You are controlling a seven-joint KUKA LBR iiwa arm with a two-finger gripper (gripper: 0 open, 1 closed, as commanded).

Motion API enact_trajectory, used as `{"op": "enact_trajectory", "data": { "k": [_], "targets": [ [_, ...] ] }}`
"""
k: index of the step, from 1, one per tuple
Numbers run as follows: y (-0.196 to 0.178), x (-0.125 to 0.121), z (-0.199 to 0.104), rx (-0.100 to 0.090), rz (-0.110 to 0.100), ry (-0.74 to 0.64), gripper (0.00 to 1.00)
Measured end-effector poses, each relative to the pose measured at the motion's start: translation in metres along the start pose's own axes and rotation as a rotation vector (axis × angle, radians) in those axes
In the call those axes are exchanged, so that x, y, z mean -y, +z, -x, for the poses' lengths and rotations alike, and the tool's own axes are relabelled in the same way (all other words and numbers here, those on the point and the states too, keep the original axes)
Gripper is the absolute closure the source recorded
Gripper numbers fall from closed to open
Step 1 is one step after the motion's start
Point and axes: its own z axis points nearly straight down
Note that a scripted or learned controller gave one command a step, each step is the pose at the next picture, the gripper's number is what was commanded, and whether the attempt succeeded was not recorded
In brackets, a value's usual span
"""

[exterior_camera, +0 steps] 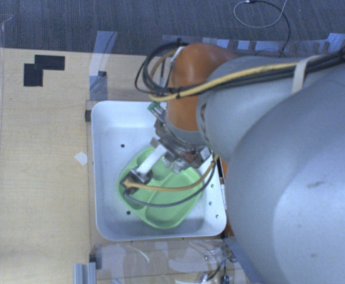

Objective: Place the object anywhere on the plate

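The green divided plate (163, 215) lies in the white bin (110, 129), toward its lower middle. The object cannot be made out under the arm. The gripper (175, 160) hangs over the plate's upper part, below the orange band (187, 70); whether it is released or clenched, I cannot tell.

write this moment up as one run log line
arm: in from right, wrist over green plate | green plate: lying in white bin, partly covered | placement: cannot tell, view blocked by wrist
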Motion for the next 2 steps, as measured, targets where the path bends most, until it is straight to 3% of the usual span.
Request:
{"op": "enact_trajectory", "data": {
  "k": [1,2],
  "targets": [
    [-0.005,0.026,-0.036,-0.003,0.001,-0.082,1.0],
    [0.0,-0.006,-0.07,-0.003,0.002,-0.443,1.0]
  ]
}}
